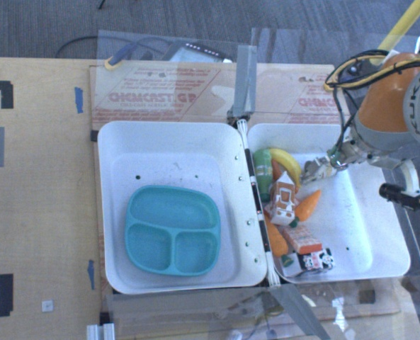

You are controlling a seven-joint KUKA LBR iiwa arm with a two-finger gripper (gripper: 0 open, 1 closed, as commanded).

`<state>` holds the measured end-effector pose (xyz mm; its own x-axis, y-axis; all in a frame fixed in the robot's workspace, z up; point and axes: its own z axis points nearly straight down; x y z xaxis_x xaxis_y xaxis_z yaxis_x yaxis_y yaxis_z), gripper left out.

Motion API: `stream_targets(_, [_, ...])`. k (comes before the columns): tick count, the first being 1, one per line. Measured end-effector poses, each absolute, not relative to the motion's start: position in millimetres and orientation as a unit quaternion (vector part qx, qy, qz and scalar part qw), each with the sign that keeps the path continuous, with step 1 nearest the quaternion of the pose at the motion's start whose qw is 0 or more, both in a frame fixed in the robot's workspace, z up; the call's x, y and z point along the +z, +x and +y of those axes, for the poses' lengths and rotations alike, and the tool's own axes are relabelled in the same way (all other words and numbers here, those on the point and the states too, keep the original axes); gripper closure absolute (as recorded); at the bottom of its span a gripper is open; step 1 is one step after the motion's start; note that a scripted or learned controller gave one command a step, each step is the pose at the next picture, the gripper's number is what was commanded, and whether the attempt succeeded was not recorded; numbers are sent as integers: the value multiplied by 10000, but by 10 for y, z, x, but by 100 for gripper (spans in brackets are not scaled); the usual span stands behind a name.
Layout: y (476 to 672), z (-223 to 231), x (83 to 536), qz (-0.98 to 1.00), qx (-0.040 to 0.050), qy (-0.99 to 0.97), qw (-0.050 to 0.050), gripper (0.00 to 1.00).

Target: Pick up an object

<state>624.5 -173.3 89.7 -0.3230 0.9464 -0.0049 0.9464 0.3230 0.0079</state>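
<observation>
Several toy food items lie heaped along the left side of the right bin: a yellow banana at the top of the pile, a green piece just to its left against the bin wall, a small white and orange carton shaped like a little house in the middle, an orange carrot leaning against the carton's right side, another orange piece below it near the divider, an orange-red box beside that, and a black and white carton at the bottom of the heap. All of them rest on the bin floor or on each other, and none is lifted. The gripper hangs low over the upper part of the right bin, just right of the banana and above the carrot; nothing is seen between its tips, and whether they stand apart or together cannot be told from this angle. Behind it the grey arm with its orange band reaches in from the right, with yellow and black cables looped over it. The left bin holds a teal divided plate with three compartments, lying flat toward the lower left. Both bins sit on a wooden bench, with a sheet of printed cardboard behind them.
</observation>
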Motion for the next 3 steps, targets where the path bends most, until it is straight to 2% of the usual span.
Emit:
stream_targets(1, [6645,-2037,894,7984,19,6020,-93,0])
stream_targets(2, [6672,-2029,1018,7994,29,6008,-45,100])
stream_targets(3, [6646,-2123,976,8216,27,5699,-81,100])
